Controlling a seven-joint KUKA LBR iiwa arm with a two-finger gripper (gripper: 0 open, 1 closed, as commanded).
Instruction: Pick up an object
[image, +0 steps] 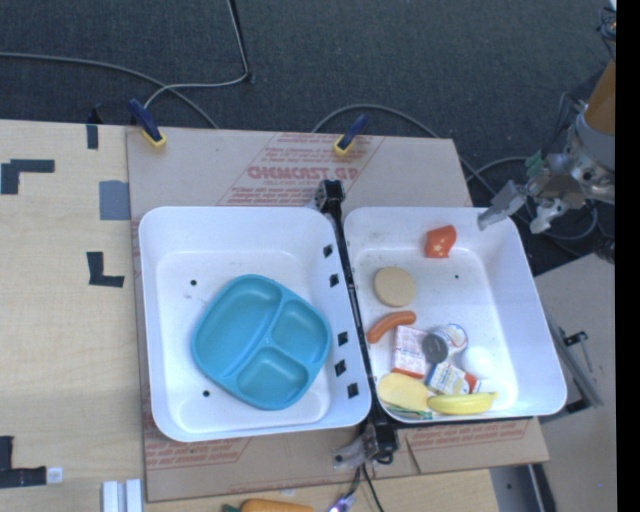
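The right bin (525, 300) holds several small items: a red piece (440, 241) near its far wall, a round tan biscuit (395, 286), an orange sausage (390, 325), a white and red packet (408, 350), a grey round lid (435, 347) and a yellow banana (460, 403) at the near edge. My gripper (520, 212) hangs over the bin's far right corner, above and right of the red piece. It is open, with nothing between its fingers (496, 213).
The left bin (165, 300) holds a blue divided plate (262, 341). Black clips run along the wall between the bins (343, 300). Cables and two blue and yellow clamps (147, 121) lie at the cardboard's far edge.
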